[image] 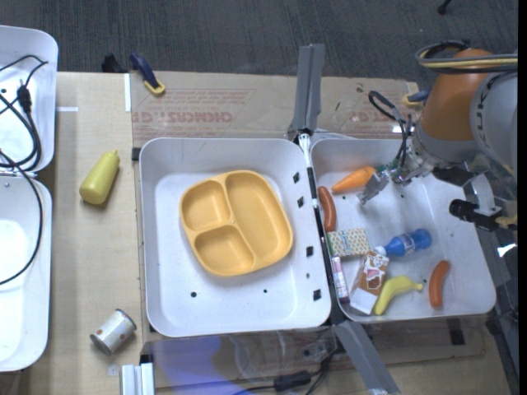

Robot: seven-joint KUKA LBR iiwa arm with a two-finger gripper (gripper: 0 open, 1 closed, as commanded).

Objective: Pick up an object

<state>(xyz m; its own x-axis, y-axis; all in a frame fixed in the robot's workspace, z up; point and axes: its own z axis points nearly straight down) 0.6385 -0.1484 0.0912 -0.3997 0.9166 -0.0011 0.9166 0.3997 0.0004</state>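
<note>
Over the right bin [473,307], the gripper [375,189] hangs beside the carrot [352,179].

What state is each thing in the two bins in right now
Yellow divided plate: flat in left bin.
Carrot: lying beside the gripper.
Blue bottle: on its side.
Banana: lying flat.
Two sausages: lying flat, apart.

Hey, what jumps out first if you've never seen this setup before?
The big yellow divided plate alone in the left bin stands out most. The right bin holds small things: a carrot, two sausages, a banana, a blue bottle. The pincer hovers beside the carrot.
</note>
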